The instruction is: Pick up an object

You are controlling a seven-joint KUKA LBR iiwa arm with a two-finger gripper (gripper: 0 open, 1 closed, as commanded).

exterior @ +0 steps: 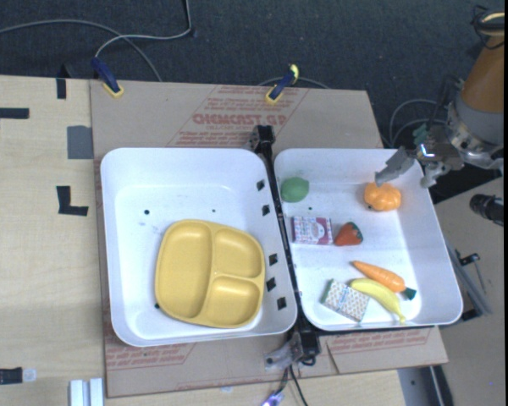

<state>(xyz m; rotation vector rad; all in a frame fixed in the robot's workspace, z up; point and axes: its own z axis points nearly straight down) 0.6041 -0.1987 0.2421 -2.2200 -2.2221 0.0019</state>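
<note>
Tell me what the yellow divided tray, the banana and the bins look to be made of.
Yellow divided tray: probably moulded plastic, matte, with smooth rounded compartment ridges. Banana: likely a plastic toy, uniform yellow with a slight sheen. Bins: seemingly thin white plastic, smooth with rounded corners; the exact material cannot be confirmed.

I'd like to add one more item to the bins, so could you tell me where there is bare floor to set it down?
The left bin has bare floor along its far side, beyond the yellow tray. In the right bin, a patch lies open between the green ball and the orange fruit. Its near half is crowded: card, strawberry, carrot, banana, packet.
</note>
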